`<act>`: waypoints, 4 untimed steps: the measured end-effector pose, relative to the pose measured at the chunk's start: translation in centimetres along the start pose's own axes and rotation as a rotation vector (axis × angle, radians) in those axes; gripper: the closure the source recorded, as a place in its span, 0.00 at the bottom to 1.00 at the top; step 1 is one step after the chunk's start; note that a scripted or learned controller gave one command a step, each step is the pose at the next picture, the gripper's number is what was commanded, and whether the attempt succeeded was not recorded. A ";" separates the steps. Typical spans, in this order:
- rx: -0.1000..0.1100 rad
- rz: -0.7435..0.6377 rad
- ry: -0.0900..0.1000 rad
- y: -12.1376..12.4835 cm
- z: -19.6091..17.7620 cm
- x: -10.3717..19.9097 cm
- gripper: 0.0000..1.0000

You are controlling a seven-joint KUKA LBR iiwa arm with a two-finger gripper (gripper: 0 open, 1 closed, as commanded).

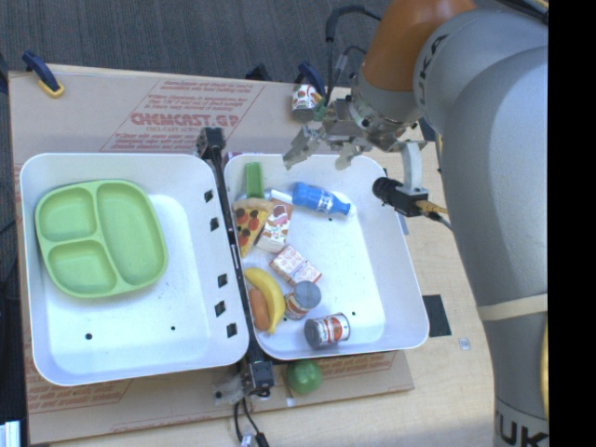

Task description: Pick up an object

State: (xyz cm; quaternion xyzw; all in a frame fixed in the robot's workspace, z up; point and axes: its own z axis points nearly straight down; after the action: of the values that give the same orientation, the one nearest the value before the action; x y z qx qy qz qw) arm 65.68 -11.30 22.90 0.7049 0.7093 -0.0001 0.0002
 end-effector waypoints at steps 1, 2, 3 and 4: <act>0.000 0.000 0.000 0.0 0.0 0.0 0.00; 0.000 0.000 0.000 0.0 0.0 0.0 0.00; 0.000 0.000 0.000 0.0 0.0 0.0 0.00; 0.000 0.000 0.000 0.0 0.0 0.0 0.00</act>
State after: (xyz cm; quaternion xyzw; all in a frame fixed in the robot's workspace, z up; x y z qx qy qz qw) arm 65.68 -11.30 22.90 0.7049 0.7093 -0.0002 0.0002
